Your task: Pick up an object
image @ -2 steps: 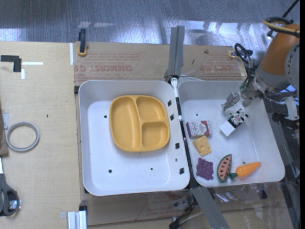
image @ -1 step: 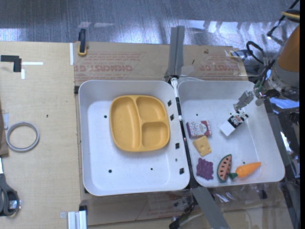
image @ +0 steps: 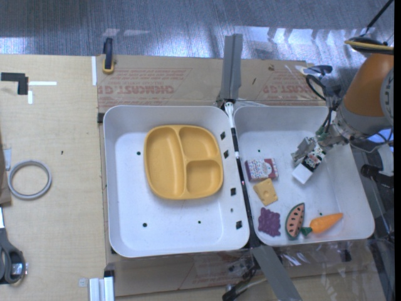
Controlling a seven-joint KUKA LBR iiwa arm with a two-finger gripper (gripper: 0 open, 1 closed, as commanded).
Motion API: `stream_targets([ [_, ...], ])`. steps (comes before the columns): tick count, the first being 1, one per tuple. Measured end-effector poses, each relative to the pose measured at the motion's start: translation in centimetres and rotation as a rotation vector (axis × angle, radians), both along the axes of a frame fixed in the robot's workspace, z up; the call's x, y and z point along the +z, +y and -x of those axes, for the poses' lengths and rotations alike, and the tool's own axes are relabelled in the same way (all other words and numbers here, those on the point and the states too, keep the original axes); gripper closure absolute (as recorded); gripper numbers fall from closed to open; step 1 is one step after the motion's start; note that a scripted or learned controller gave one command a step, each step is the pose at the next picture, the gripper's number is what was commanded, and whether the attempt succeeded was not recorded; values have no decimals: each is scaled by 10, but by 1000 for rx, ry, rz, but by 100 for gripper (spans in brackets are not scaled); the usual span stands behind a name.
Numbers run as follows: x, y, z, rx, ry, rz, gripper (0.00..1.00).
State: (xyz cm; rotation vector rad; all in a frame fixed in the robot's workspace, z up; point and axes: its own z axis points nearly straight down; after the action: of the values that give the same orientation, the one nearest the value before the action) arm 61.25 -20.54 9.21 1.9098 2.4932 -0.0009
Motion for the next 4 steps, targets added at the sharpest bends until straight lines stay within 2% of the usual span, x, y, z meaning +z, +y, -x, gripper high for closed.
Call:
stream_targets([
  [1,10,0,-1,1,-3,2,100],
  [2,10,0,-1,1,-3,2,0],
  [3,46,4,-19,172,-2,2,0],
  [4,84,-17,0,-102,-1,1,0],
])
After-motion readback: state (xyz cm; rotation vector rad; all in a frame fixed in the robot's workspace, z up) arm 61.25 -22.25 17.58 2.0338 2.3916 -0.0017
